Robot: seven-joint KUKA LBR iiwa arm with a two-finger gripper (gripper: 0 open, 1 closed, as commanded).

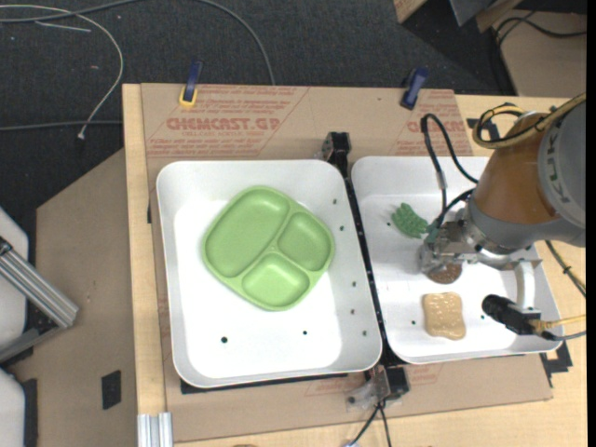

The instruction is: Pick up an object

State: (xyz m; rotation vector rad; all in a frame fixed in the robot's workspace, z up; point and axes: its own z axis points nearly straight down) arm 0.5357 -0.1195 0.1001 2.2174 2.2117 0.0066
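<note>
gripper (443,255) sits low in the right bin (391,338) over a round brownish thing (443,272) - can't tell the jaws - with a bumpy tan slab (444,315) and leafy green bit (407,220) nearby.

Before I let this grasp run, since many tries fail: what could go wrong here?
1. The gripper is low over a small brown object; it may push it rather than catch it.
2. The green toy and the tan piece lie close by in the right bin and could get knocked.
</note>
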